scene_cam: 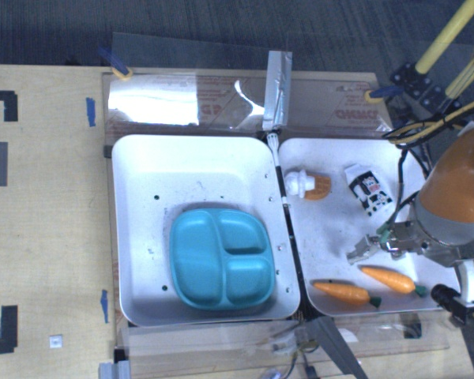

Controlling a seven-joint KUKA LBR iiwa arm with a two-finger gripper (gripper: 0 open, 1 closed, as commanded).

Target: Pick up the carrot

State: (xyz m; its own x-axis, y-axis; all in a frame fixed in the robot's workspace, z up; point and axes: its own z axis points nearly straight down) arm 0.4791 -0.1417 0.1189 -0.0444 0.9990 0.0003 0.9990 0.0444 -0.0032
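Observation:
Two orange carrots with green stubs lie near the front edge of the right bin (332, 219). One carrot (389, 279) lies further right. The other carrot (341, 292) lies left of it, closer to the bin's front wall. My gripper (365, 249) reaches in from the right and hovers just above and to the left of the right-hand carrot, with nothing seen held in it. The grey arm with its orange band (458, 188) covers the bin's right side.
A small bottle with a white cap (308, 185) and a white-and-black item (368, 189) lie at the back of the right bin. The left bin (142, 180) holds a blue divided plate (221, 257). Cables and yellow rods stand at the back right.

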